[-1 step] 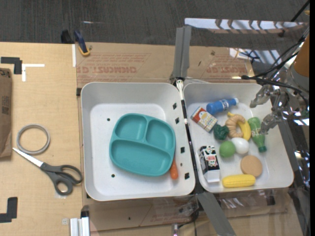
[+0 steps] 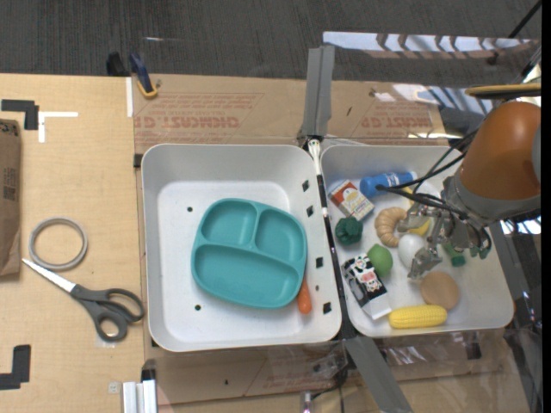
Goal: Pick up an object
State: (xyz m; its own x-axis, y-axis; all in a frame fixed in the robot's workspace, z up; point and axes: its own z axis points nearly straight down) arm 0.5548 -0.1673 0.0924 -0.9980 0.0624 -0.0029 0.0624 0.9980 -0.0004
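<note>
Hovering low in the right bin (image 2: 495, 317), the hand (image 2: 428, 261) sits right by a white egg (image 2: 410, 248), but I can't tell what it's doing. Yellow corn (image 2: 417, 317) lies along the bin's front edge, a teal plate (image 2: 250, 252) fills the left bin (image 2: 164, 231).

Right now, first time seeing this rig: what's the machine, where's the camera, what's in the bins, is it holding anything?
One fixed camera looks down at a slant. The grey arm with an orange band reaches in from the right; its gripper hangs low in the right white bin. Whether it holds anything is unclear. That bin has a yellow toy corn cob, green ball, blue bottle, tan round piece and more. The left white bin holds a teal divided plate and small orange carrot. Scissors and a tape roll lie outside.
</note>
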